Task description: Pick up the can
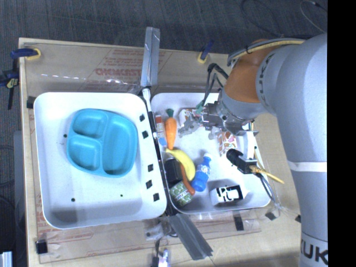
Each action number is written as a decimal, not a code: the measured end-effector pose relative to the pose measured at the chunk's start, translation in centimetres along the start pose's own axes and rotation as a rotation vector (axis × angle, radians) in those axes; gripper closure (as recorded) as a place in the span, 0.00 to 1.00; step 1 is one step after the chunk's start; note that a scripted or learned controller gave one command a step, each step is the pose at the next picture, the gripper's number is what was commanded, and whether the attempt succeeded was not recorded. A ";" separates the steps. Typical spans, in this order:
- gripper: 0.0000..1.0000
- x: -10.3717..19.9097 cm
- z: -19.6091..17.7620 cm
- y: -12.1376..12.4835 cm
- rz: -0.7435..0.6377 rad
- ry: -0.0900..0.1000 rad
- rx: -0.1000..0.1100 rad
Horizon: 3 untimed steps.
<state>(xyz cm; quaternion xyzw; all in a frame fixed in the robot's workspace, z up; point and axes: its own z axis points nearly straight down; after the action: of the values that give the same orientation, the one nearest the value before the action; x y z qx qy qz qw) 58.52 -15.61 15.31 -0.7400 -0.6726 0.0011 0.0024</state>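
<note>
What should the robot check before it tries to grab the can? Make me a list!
1. Can in sight, at the right bin's near-left corner: ok.
2. Gripper over the can: not ok; it sits near the bin's far end.
3. Room around the can: not ok; banana and blue bottle crowd it.
4. Gripper carrying nothing: cannot tell.
5. Can upright: cannot tell.

Dark grey carpet floor surrounds a pale wooden bench; blue clamps grip its edges.
</note>
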 end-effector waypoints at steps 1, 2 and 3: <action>0.00 0.0 0.0 0.0 0.000 0.000 0.000; 0.00 1.1 -5.8 0.6 0.111 -0.001 -0.002; 0.00 -0.3 3.5 -0.4 0.328 -0.001 0.001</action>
<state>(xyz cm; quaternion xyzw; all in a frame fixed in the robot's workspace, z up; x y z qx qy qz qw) 58.05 -15.85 11.77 -0.8398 -0.5428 0.0022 0.0024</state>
